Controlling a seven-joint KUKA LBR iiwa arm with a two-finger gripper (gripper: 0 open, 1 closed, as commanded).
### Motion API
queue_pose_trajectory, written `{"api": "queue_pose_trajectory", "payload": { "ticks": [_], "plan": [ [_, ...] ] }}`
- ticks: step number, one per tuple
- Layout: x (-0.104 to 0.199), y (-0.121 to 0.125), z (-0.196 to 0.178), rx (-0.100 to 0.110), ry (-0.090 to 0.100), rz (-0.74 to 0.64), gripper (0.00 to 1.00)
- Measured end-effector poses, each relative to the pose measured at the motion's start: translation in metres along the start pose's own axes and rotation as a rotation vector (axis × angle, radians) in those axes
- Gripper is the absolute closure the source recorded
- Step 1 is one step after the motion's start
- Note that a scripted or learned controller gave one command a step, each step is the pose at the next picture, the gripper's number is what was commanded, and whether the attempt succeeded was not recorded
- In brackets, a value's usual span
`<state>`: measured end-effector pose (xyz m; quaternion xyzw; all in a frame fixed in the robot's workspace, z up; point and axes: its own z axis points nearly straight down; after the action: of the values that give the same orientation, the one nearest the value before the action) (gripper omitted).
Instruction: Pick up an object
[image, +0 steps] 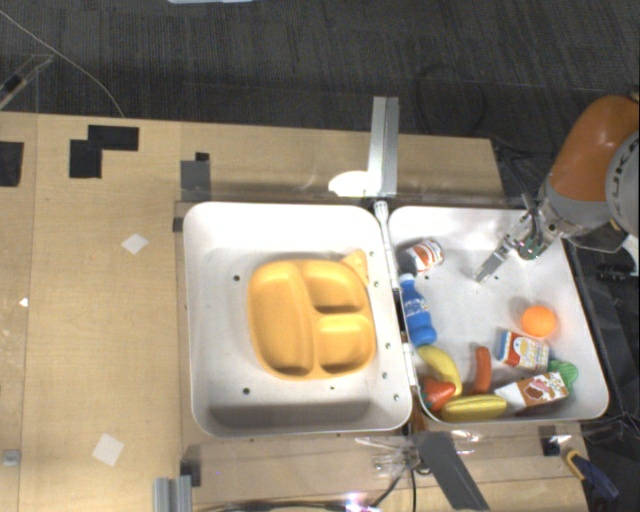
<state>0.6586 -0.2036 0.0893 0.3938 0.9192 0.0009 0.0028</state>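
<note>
- Gripper (489, 266) is hanging over the upper part of the right bin (596, 345), its tip too small and blurred for me to tell how it is set or whether anything is in it; the orange band and wrist behind it are being cut off by the right edge.
- Nearest the camera, a yellow banana (474, 406) is lying along the right bin's near wall, with a second yellow piece (441, 366) just above it and a red item between them partly hidden.
- Beside these, a red sausage-shaped piece (483, 368), two small printed cartons (533, 372) and a green item, half hidden at the bin's corner, are crowding together.
- An orange ball (540, 320) is sitting just behind the cartons.
- A blue bottle (415, 311) is lying against the divider, a small can (426, 255) beyond it.
- A yellow compartment tray (308, 317) is resting in the left bin (210, 300), on the table (90, 330).
</note>
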Motion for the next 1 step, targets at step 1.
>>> {"api": "queue_pose_trajectory", "payload": {
  "ticks": [1],
  "plan": [
    [0.0394, -0.0445, 0.0005, -0.002, -0.004, -0.057, 0.00]
  ]
}}
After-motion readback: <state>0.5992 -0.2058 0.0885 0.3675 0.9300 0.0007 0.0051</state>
